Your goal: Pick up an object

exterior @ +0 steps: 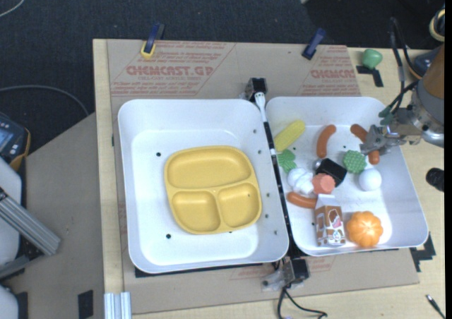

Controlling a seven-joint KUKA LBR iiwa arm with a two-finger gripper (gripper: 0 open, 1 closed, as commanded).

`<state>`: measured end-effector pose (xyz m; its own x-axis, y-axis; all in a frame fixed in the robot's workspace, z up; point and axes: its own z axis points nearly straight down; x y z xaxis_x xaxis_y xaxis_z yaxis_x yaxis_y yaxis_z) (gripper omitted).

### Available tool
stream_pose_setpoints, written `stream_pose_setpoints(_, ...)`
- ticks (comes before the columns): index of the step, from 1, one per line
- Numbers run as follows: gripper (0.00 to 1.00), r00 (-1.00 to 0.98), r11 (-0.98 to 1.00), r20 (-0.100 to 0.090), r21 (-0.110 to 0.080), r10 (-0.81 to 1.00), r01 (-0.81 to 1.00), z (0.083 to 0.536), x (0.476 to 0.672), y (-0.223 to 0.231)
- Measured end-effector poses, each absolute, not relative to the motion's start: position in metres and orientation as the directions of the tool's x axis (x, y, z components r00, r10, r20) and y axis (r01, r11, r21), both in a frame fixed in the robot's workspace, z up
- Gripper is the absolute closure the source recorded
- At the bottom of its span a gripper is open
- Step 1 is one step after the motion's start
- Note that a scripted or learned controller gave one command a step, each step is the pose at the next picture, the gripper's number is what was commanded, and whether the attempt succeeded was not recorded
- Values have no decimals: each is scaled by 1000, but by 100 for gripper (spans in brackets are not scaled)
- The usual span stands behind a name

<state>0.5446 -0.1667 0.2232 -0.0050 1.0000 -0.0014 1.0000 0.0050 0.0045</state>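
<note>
My gripper [376, 142] hangs over the right side of the right bin [413, 201], reaching in from the right edge. Just below it lies a small orange piece [373, 158], next to a green broccoli [354, 162]. A white ball [369, 180] sits a little nearer the front. A red sausage [325, 140] and a shorter one [359, 130] lie to the gripper's left. Nothing shows as being held.
The right bin also holds a yellow corn cob [289, 134], a green leafy piece [286, 161], a black block [330, 168], a salmon cylinder [323, 183], a brown carton [328, 226] and an orange pumpkin [364, 229]. A yellow divided plate [210, 189] lies in the left bin [138, 127].
</note>
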Motion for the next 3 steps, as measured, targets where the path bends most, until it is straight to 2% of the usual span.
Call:
stream_pose_setpoints(2, 100, -6, 6, 0, 5, 1000, 1000, 229, 611, -65)
stream_pose_setpoints(3, 100, -5, 5, 0, 4, 1000, 1000, 229, 619, -21)
